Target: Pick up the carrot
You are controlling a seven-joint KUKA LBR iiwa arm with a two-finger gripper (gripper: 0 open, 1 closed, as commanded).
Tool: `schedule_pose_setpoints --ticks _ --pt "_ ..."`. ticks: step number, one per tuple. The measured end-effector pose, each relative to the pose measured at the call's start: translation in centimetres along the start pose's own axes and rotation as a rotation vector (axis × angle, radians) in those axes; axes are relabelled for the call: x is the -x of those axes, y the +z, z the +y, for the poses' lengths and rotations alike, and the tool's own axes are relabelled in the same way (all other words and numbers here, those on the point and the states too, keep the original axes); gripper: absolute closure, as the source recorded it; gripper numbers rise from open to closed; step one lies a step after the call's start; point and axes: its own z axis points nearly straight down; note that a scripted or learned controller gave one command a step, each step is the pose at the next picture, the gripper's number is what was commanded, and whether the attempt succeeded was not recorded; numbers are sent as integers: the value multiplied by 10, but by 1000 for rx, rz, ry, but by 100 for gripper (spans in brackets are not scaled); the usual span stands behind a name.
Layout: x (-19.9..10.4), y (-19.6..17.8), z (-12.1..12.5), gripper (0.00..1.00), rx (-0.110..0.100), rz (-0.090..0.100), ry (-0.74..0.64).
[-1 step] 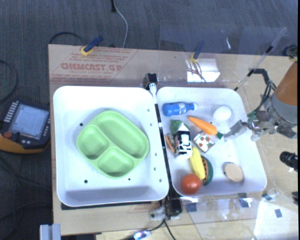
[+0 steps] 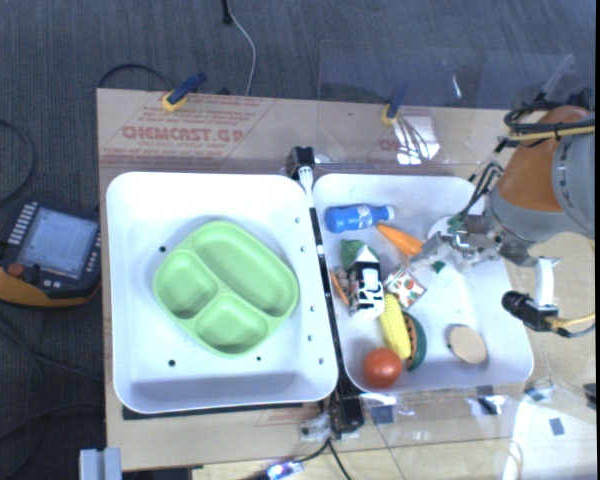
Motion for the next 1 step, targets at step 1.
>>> schedule_pose_setpoints --ticks 1 --pt "-23 8 50 0 -2 -14 473"
